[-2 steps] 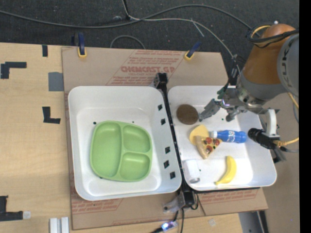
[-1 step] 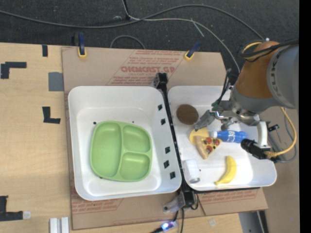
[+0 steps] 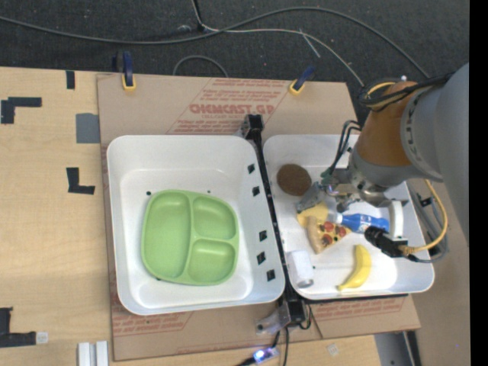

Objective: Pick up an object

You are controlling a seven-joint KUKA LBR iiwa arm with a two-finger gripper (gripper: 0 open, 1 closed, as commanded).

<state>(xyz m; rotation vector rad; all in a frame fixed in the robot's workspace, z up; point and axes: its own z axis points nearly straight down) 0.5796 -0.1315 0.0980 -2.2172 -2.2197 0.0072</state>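
1. Task's likeliest thing: a yellow pizza-slice toy [image 3: 323,232], lying flat near the middle of the right bin [image 3: 415,284], just below the tool.
2. Gripper [image 3: 329,197] low in the right bin, over the upper edge of the slice; whether spread or pinched cannot be told, the tips being lost among grey metal and clutter. Nothing seen clamped.
3. Step in hand, by judgement: the reach or descent onto a target, no lift yet.
4. Next move calls for: a clean closure on one item alone, then a straight rise; poor odds on a flat slice unless taken by its edge.
5. Close neighbours: a brown round piece [image 3: 293,178] up-left of the tool, a blue and white packet [image 3: 364,221] just right of the slice, a banana [image 3: 357,268] below, well clear, a white cylinder [image 3: 299,264] by the bin's left wall.
6. In the way: packet and slice nearly touching, so risk of catching both or nudging either aside.
7. Farther out: left bin [image 3: 122,158] with a green divided plate [image 3: 191,236]; no concern here.
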